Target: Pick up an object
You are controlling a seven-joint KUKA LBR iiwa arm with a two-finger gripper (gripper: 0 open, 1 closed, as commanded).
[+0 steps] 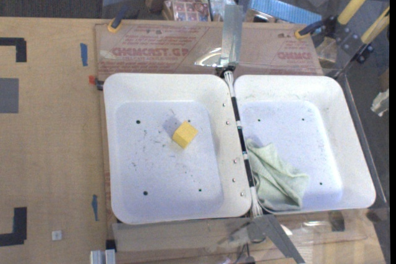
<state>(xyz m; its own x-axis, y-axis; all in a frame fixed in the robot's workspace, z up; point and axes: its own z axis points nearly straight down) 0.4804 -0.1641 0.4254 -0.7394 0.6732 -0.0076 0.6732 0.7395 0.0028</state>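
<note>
A yellow block (184,134) is seen lying in the left bin (124,195), and a pale green cloth (276,177) is bunched against the right bin's (346,133) near-left corner.

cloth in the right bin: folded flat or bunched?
Bunched. The cloth lies crumpled in uneven folds against the right bin's near-left corner.

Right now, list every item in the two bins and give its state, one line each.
yellow block: resting loose on the floor of the left bin, turned at an angle to the bin's edges, nothing touching it.
pale green cloth: crumpled in a heap in the right bin, bunched at the near left corner against the divider.
</note>
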